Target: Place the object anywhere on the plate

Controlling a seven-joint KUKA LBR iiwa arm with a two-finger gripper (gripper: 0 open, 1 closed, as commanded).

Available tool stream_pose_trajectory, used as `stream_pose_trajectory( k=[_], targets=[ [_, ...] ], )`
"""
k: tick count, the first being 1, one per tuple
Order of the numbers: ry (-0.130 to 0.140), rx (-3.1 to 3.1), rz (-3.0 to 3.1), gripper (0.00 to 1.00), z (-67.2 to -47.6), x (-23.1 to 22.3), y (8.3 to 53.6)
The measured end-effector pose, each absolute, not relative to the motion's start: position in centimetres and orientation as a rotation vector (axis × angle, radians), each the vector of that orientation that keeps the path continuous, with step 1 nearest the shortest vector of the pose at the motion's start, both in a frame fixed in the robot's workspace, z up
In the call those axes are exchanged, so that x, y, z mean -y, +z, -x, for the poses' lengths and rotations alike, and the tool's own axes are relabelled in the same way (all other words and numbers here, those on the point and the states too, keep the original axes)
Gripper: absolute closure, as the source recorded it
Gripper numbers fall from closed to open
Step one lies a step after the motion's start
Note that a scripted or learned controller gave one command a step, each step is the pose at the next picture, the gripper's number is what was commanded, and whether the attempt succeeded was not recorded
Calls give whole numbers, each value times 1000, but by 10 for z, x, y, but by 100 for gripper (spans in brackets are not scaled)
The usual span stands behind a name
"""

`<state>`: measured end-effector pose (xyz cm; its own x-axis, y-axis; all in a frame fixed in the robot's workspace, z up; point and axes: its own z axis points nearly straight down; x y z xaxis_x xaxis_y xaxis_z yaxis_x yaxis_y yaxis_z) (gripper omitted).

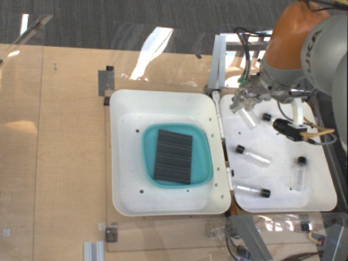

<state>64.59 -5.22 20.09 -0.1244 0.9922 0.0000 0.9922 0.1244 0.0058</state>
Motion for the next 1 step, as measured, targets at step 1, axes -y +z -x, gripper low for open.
stream_pose_trajectory(
  k=[1],
  targets=[
    [5,-2614,-1736,100,-606,-7,185]
  ],
)
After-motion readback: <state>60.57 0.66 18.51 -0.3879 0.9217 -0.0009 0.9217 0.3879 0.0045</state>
